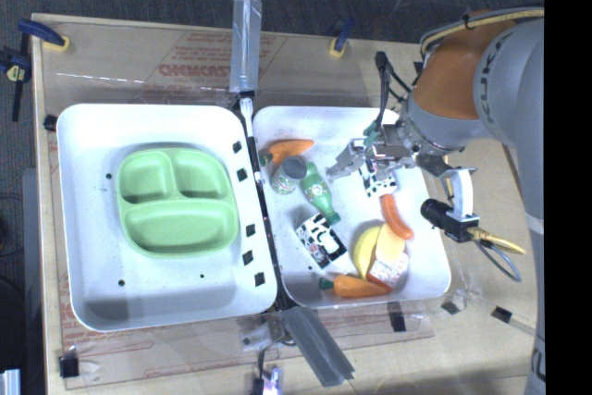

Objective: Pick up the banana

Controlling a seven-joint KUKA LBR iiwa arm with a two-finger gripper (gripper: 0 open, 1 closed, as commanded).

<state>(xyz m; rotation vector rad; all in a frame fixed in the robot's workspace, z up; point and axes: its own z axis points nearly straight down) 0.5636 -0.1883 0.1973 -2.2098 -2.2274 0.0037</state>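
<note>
**Banana wedged low in the right bin, arm above it**

The banana (366,245) lies in the lower right of the right bin (427,277), a pale yellow curve. A packet (388,260) leans on its right side and an orange carrot (361,288) lies just below it, touching or nearly so. A black-and-white box (320,239) sits just to its left. A red-orange sausage-like piece (396,216) lies just above and to the right.

It is likely a toy or a light fruit: light, smooth, a little slippery, curved, and stiff enough to take a firm pinch. The best hold looks like across its narrow width at the exposed upper left part, where the fingers have room; the right side is crowded by the packet.

The gripper (375,164) hangs in the upper middle of the right bin, above and apart from the banana. How far it is open I cannot tell; its metal parts blur together with a small dotted item just below it, and nothing is clearly held between the fingers.

The packet covers much of the banana, so its full length and ends are hidden. A green bottle (313,185) and a second carrot (289,147) lie at the bin's upper left. The left bin (83,291) holds a green tray (178,201).
</note>
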